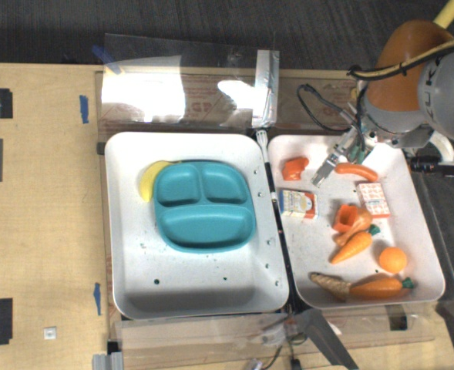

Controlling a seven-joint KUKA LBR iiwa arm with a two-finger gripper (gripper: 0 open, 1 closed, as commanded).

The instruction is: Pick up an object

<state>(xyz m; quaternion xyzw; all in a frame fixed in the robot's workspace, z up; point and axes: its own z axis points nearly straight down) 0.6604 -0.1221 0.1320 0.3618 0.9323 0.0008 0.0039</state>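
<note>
Several toy foods are lying in the right bin (423, 206), with the gripper (331, 164) hanging over its upper part.

Nothing is sitting between the fingers, which are pointing down-left and standing slightly apart, just beside a red-orange piece (294, 167) and a red sausage (357, 173). A small carton (297, 203) and a printed card (373, 200) are lying nearby; carrots (353, 245), an orange (392, 260) and a long carrot (377, 287) are resting lower down. A teal divided plate (204, 205) is sitting in the left bin (126, 230), overlapping a yellow item (149, 177).
</note>
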